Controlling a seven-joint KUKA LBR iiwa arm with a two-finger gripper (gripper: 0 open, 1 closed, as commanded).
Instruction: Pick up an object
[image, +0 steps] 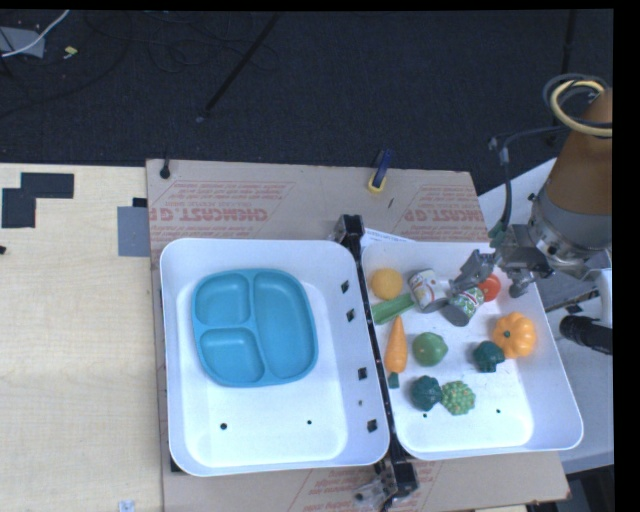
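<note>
The right bin (545, 420) holds several toy foods: a yellow lemon (387, 283), a white can (424, 289), a green cucumber (391, 309), an orange carrot (397, 346), a green lime (430, 348), an orange pepper (515, 334) and a red tomato (489, 288). My gripper (463, 295) hangs low over the bin's upper middle, between the can and the tomato. A small green and white item sits right at it; whether it is gripped is unclear.
The left bin (190, 420) holds a blue divided plate (255, 327). A dark green piece (488, 355), a teal broccoli (425, 392) and a light green broccoli (459, 398) lie in the right bin's front half. A black divider (372, 350) runs between the bins.
</note>
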